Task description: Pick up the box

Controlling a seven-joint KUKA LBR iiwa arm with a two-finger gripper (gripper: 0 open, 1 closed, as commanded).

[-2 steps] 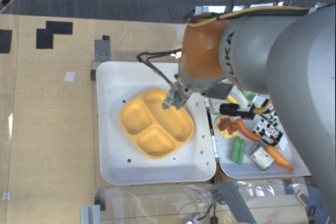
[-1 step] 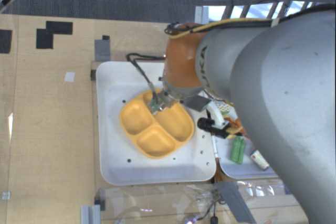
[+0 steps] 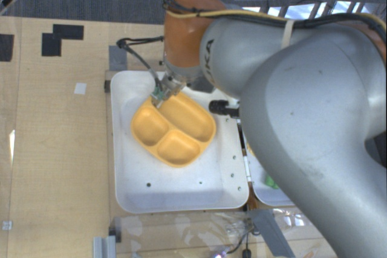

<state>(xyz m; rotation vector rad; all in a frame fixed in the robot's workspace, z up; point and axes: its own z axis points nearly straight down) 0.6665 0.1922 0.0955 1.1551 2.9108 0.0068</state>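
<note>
Left bin [image 3: 181, 199]: you are seeing it carrying the box [image 3: 174, 130], a yellow three-compartment tray lying toward its far edge.
Handling: likely light, stiff, slick plastic; take a rim or divider.
Gripper [image 3: 159, 95]: hovering at the tray's far rim; its opening is unclear.

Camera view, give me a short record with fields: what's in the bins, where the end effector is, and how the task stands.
left bin: white, shallow, holds a yellow divided tray
yellow tray: three compartments, lying flat in the upper half of the bin
end effector: at the tray's upper left rim, under the arm's orange band
right bin: mostly hidden by the arm; something green at its visible edge
box: cannot tell where it is
task state: nothing seen lifted
</note>
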